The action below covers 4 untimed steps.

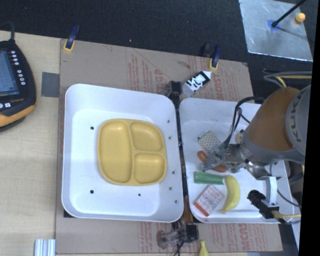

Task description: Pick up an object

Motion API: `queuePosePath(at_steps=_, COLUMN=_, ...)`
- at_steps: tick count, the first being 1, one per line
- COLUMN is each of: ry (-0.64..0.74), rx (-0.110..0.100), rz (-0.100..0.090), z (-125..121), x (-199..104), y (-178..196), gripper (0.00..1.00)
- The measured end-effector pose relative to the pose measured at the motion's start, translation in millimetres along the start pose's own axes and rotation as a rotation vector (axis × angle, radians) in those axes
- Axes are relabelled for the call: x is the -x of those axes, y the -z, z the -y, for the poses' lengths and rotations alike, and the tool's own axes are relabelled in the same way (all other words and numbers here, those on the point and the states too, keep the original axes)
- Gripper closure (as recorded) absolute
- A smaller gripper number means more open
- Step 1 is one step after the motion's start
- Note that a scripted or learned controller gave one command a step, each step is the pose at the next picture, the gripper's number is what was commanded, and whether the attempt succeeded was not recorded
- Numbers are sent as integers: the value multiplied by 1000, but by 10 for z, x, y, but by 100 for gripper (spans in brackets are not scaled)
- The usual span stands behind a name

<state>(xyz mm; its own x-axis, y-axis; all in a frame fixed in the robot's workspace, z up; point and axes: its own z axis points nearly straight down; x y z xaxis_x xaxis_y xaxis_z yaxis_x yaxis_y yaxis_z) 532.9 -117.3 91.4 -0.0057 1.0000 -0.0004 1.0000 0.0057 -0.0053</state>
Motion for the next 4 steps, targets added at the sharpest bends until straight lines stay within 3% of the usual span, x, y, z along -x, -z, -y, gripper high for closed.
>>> queuePosePath(at_steps=1, ry=1, rx=2, rz=1, z=-188, x=-172, y=5, gripper=0)
queuePosePath(at_steps=2, ry=0, rx=2, rz=1, z=-346, x=-137, y=7, gripper=0)
queuePosePath(at_steps=3, ry=1, rx=0, rz=0, z=106, x=5, y=0, gripper=0)
queuePosePath(at_steps=4, ry=6, rx=-1, rz=2, z=101, x=15, y=104, gripper=100)
